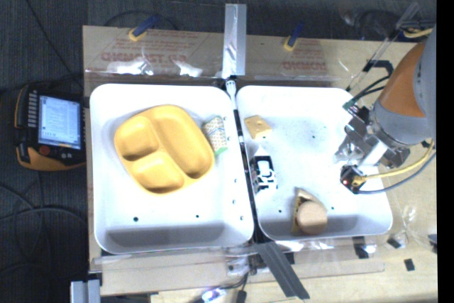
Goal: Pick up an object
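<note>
1. Tan rounded piece [309,215], pale brown with a darker wedge at its top, is recorded in the right bin [319,92], close to the front wall and apart from the other contents
2. A black-and-white item [262,172] is found in the same bin, set against the wall shared with the neighbouring bin, about midway along it
3. A small yellowish block [258,128] is placed farther back along that same wall, apart from the black-and-white item
4. The gripper [355,156] is positioned over the right-hand part of the right bin, well apart from all three items; whether it is spread or pressed together cannot be told
5. The arm [404,92], grey with an orange band, is seen entering from the view's right
6. The left bin [99,152] is occupied by a yellow tray [163,147] divided into three compartments, laid flat near the bin's middle
7. A small speckled packet [216,134] with a green edge is lodged between the tray's right rim and the bin's wall, touching the tray
8. Both bins are carried on a pale wooden bench [106,39], with a blue-and-yellow clamp [144,28] fixed at its rear edge
9. A handheld pendant [50,125] with a lit screen is laid on the dark floor to the view's left of the bench
</note>
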### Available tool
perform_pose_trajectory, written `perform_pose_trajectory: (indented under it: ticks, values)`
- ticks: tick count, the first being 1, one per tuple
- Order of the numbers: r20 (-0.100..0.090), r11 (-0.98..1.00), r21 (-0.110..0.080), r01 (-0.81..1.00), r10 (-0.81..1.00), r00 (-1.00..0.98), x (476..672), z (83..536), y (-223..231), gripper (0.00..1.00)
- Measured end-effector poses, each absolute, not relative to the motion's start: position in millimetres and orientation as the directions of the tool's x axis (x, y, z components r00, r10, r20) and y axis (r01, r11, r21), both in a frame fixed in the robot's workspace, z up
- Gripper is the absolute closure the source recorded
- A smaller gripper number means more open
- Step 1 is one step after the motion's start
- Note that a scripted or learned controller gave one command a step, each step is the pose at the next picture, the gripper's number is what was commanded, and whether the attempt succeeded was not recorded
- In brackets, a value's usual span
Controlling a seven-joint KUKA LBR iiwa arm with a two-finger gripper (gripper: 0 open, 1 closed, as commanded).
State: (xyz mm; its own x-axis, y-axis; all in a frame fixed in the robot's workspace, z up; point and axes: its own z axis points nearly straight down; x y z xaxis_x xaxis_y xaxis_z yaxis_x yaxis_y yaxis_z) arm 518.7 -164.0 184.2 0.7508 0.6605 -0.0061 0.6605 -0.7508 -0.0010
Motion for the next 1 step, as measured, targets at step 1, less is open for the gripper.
perform_pose_trajectory:
  ticks: [1]
  values:
    - [0.008,-0.893,0.004,0.45,0.45,0.893,488.5,91.1,-172.6,1.0]
